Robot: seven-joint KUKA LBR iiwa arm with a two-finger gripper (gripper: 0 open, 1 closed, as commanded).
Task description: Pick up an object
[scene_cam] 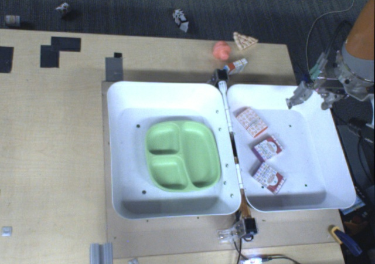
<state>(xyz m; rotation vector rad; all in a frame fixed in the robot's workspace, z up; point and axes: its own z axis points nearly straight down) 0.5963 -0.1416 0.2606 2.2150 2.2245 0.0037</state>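
Observation:
Three small red-and-white packets lie in the right bin (pixel 328 157): one at the upper left (pixel 251 122), one in the middle (pixel 267 149) and one lower down (pixel 269 176). My gripper (pixel 310 100) hangs over the bin's far right corner, up and to the right of the packets. Its fingers are spread open and hold nothing. The nearest packet is well apart from the left fingertip (pixel 292 101).
A green divided tray (pixel 181 154) sits in the left bin (pixel 126 139). Beyond the bins lie an orange ball (pixel 221 50), a pizza-slice toy (pixel 245 40) and a small tube (pixel 237 66). Cables run along the bench's right side.

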